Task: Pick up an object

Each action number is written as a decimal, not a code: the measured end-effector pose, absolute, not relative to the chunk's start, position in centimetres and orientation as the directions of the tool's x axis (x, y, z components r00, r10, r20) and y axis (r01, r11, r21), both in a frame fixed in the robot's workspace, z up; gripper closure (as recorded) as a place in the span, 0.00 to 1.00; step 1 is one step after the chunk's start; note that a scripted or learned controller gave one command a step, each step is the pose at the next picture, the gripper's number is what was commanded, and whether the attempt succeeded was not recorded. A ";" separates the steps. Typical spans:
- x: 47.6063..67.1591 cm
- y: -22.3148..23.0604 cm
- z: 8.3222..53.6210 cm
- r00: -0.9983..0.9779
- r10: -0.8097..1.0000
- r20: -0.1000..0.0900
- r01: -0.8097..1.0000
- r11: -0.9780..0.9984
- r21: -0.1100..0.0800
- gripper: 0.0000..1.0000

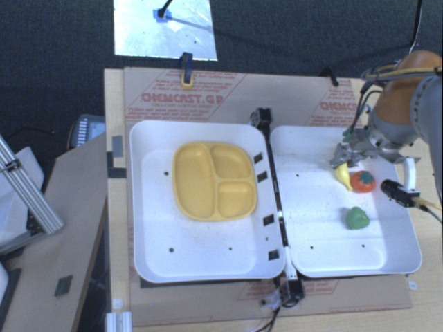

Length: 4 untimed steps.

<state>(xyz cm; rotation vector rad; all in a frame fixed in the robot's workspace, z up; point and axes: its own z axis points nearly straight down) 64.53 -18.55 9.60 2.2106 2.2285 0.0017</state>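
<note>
Gripper low over right bin, just beside yellow piece and red ball. Finger spread: cannot tell. Green lump lies apart, nearer.

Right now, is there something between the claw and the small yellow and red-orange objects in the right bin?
Nothing visible does. The claw is low over the right white bin, right beside the small yellow object and the red-orange round object. The green lumpy object lies nearer the camera, apart.

I see a yellow three-compartment plate lying flat in the left white bin, a yellow clamp on the bench's far edge, and a shiny foil sheet beyond it.
</note>
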 end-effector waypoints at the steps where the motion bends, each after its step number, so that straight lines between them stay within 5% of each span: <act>1: 65.6 -19.0 15.4 -0.006 1.000 -0.002 1.000 0.006 0.008 1.00; 3: 65.9 -20.1 24.8 -0.005 1.000 -0.002 1.000 0.005 0.007 1.00; 4: 65.2 -14.6 24.0 -0.009 1.000 0.002 1.000 0.009 0.001 1.00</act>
